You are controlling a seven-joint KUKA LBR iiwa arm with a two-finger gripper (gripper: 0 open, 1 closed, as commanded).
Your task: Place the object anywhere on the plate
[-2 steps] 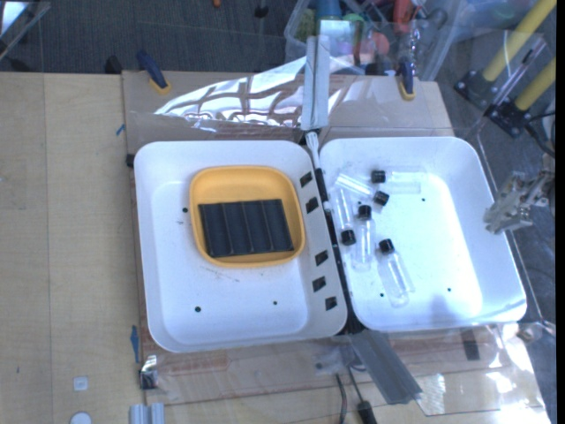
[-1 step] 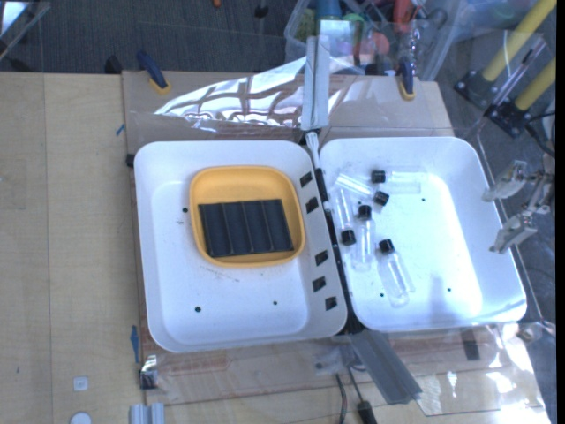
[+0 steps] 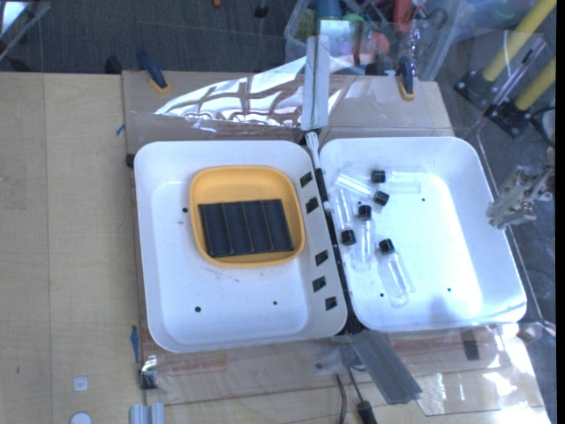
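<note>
A yellow plate [image 3: 247, 185] with rounded corners sits in the left white bin [image 3: 168, 307]. A dark, ribbed rectangular slab [image 3: 245, 228] lies flat on the plate and covers most of its middle and front. My gripper [image 3: 514, 200] hangs over the right rim of the right white bin [image 3: 459, 272], far from the plate and the slab. Nothing shows in its grasp.
Several clear vials with black caps [image 3: 364, 223] lie scattered in the left half of the right bin. A divider with black clips [image 3: 318, 237] runs between the bins. Crumpled plastic film [image 3: 256, 95] and a box of coloured clutter [image 3: 371, 16] lie behind the bins.
</note>
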